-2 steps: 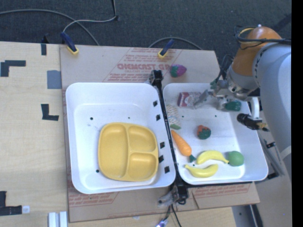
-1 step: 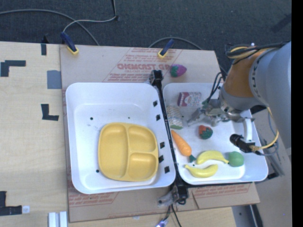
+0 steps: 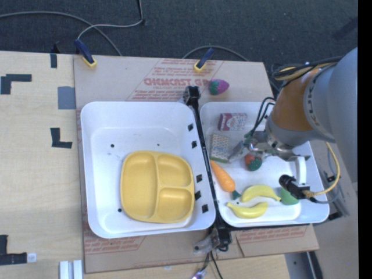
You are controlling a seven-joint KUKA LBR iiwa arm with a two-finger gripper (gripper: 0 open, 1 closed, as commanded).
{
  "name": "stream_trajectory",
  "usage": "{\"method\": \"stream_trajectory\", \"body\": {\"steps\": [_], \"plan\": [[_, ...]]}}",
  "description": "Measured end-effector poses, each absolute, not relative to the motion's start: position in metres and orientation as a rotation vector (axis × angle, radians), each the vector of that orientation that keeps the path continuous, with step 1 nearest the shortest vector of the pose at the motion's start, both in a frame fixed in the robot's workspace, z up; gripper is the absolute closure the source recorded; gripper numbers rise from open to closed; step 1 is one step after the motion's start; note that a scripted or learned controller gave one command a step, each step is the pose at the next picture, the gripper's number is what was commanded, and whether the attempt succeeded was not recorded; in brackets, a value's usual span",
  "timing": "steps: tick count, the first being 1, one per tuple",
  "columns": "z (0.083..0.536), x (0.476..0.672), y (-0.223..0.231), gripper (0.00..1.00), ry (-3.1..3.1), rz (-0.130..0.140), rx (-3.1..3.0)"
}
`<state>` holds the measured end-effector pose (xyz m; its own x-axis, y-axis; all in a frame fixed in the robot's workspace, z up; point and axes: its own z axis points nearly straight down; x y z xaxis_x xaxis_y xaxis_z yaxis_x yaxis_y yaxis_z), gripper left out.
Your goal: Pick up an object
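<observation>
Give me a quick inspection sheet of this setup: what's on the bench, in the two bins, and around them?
Surface: cardboard sheet on a wooden bench, clipped with yellow clamps.
Job's things: right bin holds a carrot, two bananas, a small box, a patterned packet and a red-green ball.
Clutter: yellow divided tray in the left bin; strawberry toy outside the bins.
Grippers: gripper low in the right bin; finger state unclear.
Cables: black cables on the floor; a yellow one on the arm.
Surroundings: dark carpet.
</observation>
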<state>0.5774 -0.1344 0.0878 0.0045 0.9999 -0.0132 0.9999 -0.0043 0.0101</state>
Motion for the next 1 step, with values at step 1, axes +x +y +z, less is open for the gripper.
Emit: {"method": "stream_trajectory", "body": {"steps": [1], "plan": [[0.0969, 0.5777, -0.1314, 1.0, 2.213, 0.0, 2.216]]}}
